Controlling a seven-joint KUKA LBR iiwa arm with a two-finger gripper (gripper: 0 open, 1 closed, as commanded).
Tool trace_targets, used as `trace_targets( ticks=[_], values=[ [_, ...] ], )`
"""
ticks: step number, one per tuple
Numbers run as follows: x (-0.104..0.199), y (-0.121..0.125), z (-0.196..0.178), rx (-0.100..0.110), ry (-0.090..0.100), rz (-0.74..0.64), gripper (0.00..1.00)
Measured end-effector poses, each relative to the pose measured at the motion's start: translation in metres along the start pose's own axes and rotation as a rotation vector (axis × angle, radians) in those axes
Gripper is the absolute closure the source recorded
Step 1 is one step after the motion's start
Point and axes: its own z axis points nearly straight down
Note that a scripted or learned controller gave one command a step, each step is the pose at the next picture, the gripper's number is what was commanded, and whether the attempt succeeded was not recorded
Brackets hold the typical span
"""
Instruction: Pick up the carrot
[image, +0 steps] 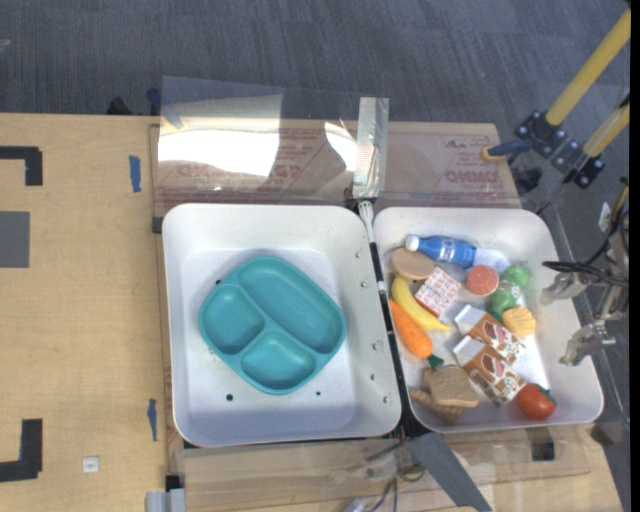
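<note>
The carrot (411, 328), orange with a green leafy end, lies along the left wall of the right bin (578, 392). It rests just under a yellow banana (414, 304). My gripper (571, 318) hangs at that bin's right rim, well to the right of the carrot and apart from it. Its two metal fingers (562, 287) stand spread and open, with nothing between them.
Packed around the carrot are a blue bottle (446, 250), a brown bun (410, 264), red-and-white cartons (494, 362), a bread slice (450, 388), a tomato (537, 402) and green and yellow pieces. The left bin (190, 400) holds a teal divided plate (271, 322).
</note>
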Motion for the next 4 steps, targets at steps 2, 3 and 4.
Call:
trace_targets(
  ticks=[2,3,4],
  values=[
    [-0.004,0.009,0.125,-0.001,-0.002,-0.145,0.0],
    [-0.005,-0.005,0.134,0.0,-0.002,0.065,0.0],
    [-0.034,-0.006,0.134,0.001,-0.002,0.383,0.0]
  ],
)
